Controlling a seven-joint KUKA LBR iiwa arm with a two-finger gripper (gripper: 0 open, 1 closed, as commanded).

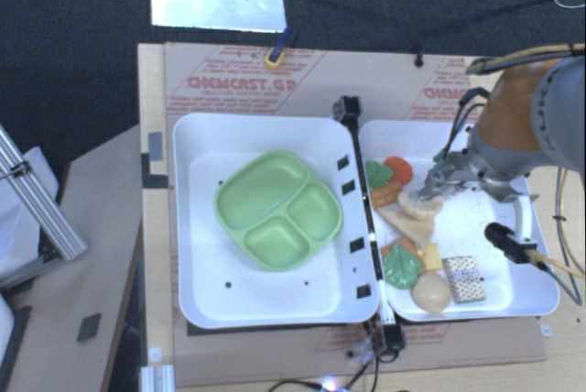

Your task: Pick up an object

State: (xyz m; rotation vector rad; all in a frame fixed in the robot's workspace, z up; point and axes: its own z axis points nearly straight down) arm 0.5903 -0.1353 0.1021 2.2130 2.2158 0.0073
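The bench is covered by a cardboard sheet (pixel 247 83) printed "CHEMCAST GP" in red, repeated at the right edge but only partly legible there. Two white bins are set side by side: the left bin (pixel 206 289) is occupied by a green divided plate (pixel 277 209), the right bin (pixel 531 294) by a cluster of toy food. The arm (pixel 526 120) is brought in from the right, and the gripper (pixel 432 190) is lowered onto the pale beige piece (pixel 414 207) near the bin's centre — touching or just above it, not resolvable. Whether the claw is released or clenched cannot be told; the tips are lost against the clutter. The step in hand is judged to be the descent or grasp attempt. A firm closure and a straight lift are called for next — neighbours are tightly packed. Just beside: an orange-red piece (pixel 398 168), a green leafy piece (pixel 401 266), a tan egg shape (pixel 430 292) and a small patterned box (pixel 464 278), print unreadable.
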